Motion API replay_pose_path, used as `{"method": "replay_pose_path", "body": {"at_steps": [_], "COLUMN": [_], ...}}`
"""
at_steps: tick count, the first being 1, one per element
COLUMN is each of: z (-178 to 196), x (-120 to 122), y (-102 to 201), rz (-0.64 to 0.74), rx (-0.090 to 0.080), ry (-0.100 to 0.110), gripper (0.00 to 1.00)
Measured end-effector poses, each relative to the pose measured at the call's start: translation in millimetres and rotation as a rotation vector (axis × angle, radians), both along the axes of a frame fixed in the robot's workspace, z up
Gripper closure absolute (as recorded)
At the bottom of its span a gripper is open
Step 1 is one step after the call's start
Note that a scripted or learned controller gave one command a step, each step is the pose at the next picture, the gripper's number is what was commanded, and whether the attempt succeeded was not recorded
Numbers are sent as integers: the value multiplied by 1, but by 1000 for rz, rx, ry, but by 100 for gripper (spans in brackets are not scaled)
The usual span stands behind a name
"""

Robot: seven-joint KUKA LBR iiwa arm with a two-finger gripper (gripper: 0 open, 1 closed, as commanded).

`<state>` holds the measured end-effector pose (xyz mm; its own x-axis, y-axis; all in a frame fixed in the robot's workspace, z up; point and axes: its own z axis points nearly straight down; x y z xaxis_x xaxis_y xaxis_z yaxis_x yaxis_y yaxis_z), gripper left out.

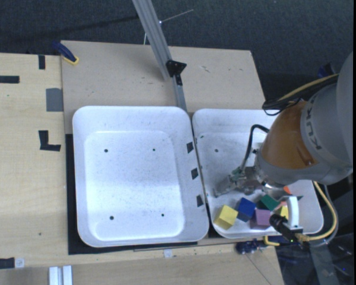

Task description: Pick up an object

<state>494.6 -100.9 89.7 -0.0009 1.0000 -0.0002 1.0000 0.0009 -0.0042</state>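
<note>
Small blocks lie in the near part of the right bin (225, 129): a yellow block (226, 217), a blue block (246, 209), a purple block (262, 217) and a green block (267, 202). My gripper (230, 183) reaches down into this bin from the right, just above and left of the blocks. Its metal fingers (223, 187) point left over bare bin floor, a short way up from the yellow block. Nothing shows between them. The grey arm with its orange band (288, 144) covers the right part of the bin.
The left bin (130, 174) sits beside the right one, sharing a middle wall. A grey metal pole (157, 37) slants in from the top to the bins' far edge. Cables run along the arm's right side and near the bench's front edge.
</note>
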Motion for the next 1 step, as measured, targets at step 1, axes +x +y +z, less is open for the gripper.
{"method": "replay_pose_path", "body": {"at_steps": [1], "z": [11], "x": [0], "y": [1], "rz": [1], "rx": [2], "ry": [1], "gripper": [100]}}
